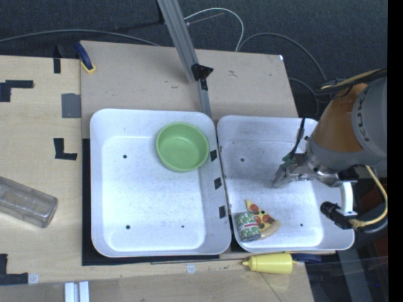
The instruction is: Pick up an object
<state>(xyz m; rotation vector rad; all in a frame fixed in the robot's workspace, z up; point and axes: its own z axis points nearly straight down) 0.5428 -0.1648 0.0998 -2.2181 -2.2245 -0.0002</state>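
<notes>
Your gripper (281,176) sits low in the right bin (264,131), a little right of the bin's middle, and nothing shows between its tips; whether it is parted or closed you cannot tell from this angle. Above it the grey arm (371,124) with its orange band (337,128) comes in from about 2 o'clock. The nearest thing to pick is the pizza-slice toy (263,219), lying on the bin floor at roughly 7 o'clock from the gripper, near but apart from it. Touching the slice on its 9 o'clock side is a small printed can or packet (247,226); you cannot make out which. The slice's long axis appears to run from 11 o'clock to 5 o'clock, so closing across it looks like the likeliest grasp. The green bowl (182,146) rests in the left bin (107,187), well apart at about 10 o'clock. A yellow bottle (272,263) lies outside the bins at 6 o'clock.
</notes>
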